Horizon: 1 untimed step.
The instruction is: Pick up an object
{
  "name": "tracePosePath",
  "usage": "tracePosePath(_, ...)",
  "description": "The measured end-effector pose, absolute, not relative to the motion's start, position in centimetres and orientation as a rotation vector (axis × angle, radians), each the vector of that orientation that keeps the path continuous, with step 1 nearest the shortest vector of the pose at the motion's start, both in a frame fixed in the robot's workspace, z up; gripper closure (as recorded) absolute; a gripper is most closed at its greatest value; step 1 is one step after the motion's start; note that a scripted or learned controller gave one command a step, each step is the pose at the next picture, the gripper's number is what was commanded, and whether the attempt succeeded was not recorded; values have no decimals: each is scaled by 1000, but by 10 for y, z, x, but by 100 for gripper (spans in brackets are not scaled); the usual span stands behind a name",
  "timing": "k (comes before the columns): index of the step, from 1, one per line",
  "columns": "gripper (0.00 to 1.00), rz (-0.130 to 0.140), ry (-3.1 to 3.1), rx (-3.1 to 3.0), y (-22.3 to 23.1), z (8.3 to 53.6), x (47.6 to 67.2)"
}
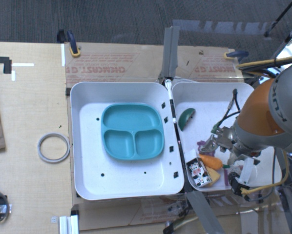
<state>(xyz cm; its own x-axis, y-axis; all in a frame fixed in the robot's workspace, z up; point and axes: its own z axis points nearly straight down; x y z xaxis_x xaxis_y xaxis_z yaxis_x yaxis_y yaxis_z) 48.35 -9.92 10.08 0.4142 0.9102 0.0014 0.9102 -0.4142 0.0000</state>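
In the right bin (204, 101) we see several small things that could be picked up. An orange object, shaped like a carrot (210, 161), lies near the front edge of this bin, and touching it on the front side is a small white package with dark print (198, 172), close to the front left corner. A purple piece (202, 146) shows just behind the orange object, but it is too small for us to name it. Further back, near the left wall of the same bin, rests a dark green object with a rounded, leaf-like form (186, 117), well apart from the others. The gripper (223, 141) is low over the front part of the right bin, just beside the orange object on its right, and the wrist and cables cover it, so we cannot tell how it stands or whether anything is in it. Above it we see the orange band (260, 112) of the grey arm. The left bin (87, 179) carries a teal divided plate (133, 131) with three compartments, near its middle. On the bench (29, 111), left of the bins, lies a roll of tape (53, 147).
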Motion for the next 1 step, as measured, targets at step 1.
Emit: tracePosePath(1, 100, -1, -1694, -2644, -101, 109, 484)
